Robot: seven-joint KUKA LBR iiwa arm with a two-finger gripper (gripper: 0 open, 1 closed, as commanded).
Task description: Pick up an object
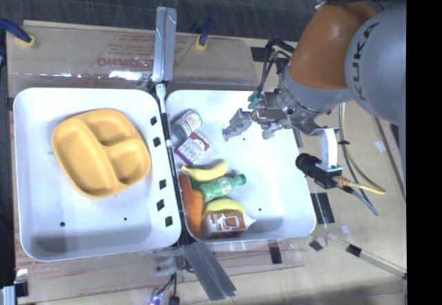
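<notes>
My gripper (250, 129) hangs over the upper middle of the right bin (283, 179), its fingers spread apart and nothing between them. Left of it and below, several objects crowd the bin's left side: a small can (188, 121), a purple packet (194, 149), a yellow banana (205, 172), a green bottle (221, 186), an orange carrot-like piece (193, 208) and an orange and yellow carton (225, 218). The can is the closest to the gripper, about a hand's width to its left.
The left bin (41, 228) holds a yellow divided plate (102, 152). A metal divider (164, 48) runs between the bins. The right half of the right bin's floor is bare white. The arm's orange and grey body (345, 48) looms over the bin's upper right corner.
</notes>
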